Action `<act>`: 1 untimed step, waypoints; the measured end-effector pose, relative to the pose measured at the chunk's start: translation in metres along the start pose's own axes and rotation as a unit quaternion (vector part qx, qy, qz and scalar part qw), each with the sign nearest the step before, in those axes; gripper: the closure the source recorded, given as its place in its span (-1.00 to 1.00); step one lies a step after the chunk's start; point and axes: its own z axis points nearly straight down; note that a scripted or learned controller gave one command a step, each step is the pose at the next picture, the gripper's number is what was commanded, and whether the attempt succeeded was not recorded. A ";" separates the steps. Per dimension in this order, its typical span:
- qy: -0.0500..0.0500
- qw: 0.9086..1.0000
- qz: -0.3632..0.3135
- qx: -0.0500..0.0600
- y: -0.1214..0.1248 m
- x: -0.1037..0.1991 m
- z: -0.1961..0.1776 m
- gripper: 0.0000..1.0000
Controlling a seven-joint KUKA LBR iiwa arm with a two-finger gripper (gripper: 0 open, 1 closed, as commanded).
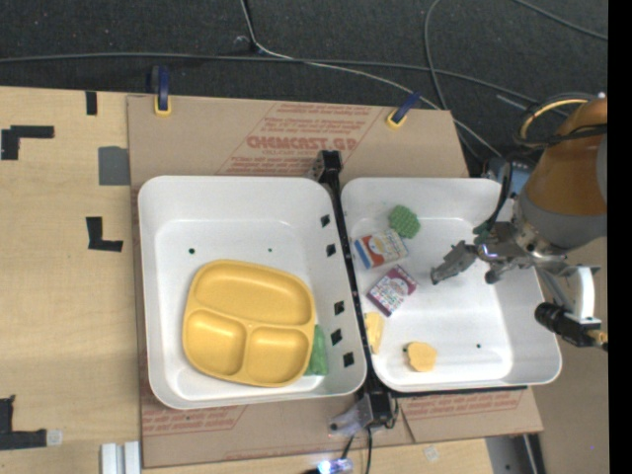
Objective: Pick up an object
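The robot's hand (446,265) hangs low over the right bin (523,363), fingers apart and gripping nothing, apparently lining up a pick. Just beyond its fingertips lie a purple packet (391,289) and a red-and-white packet (380,249); a green piece (403,220) sits farther off. A yellow piece (422,356) lies well clear, with bare floor around it. The packets crowd the bins' shared wall.
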 end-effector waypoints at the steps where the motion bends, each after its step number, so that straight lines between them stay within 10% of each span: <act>1: -0.001 1.000 -0.002 -0.007 0.003 0.000 -0.008 -1.00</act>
